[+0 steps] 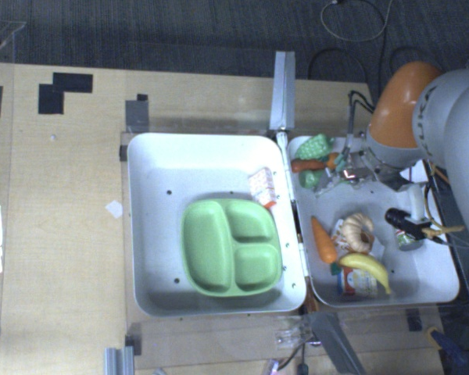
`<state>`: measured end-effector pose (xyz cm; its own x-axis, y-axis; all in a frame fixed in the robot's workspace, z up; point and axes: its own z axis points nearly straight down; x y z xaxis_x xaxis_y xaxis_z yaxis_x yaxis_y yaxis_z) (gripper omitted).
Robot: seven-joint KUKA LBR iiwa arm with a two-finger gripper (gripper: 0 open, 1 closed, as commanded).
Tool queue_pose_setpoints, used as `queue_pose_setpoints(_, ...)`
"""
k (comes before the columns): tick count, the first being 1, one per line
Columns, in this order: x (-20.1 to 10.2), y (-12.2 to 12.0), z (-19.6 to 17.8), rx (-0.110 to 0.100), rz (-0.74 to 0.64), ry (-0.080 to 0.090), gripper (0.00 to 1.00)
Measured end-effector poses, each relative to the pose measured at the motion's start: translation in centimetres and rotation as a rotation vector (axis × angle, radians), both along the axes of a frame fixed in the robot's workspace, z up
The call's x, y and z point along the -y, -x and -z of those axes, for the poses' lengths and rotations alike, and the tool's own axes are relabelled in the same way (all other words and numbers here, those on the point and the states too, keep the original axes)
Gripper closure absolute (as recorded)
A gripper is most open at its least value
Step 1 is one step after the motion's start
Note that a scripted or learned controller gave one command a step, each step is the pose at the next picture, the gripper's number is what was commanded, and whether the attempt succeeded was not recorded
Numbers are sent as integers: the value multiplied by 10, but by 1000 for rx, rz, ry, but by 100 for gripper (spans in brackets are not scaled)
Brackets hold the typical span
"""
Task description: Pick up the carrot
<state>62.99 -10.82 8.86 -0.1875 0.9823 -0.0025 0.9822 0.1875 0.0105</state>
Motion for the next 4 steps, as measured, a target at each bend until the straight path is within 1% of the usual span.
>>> queue_pose_setpoints(1, -1, -1, -11, 0, -4, -1, 100)
queue_pose_setpoints(2, 93, -18, 1, -4, 329, -1, 100)
queue_pose_setpoints(3, 37, -41, 1, -4, 555, -4, 100)
queue_pose_setpoints(4, 42, -39, 2, -6, 561, 2, 0)
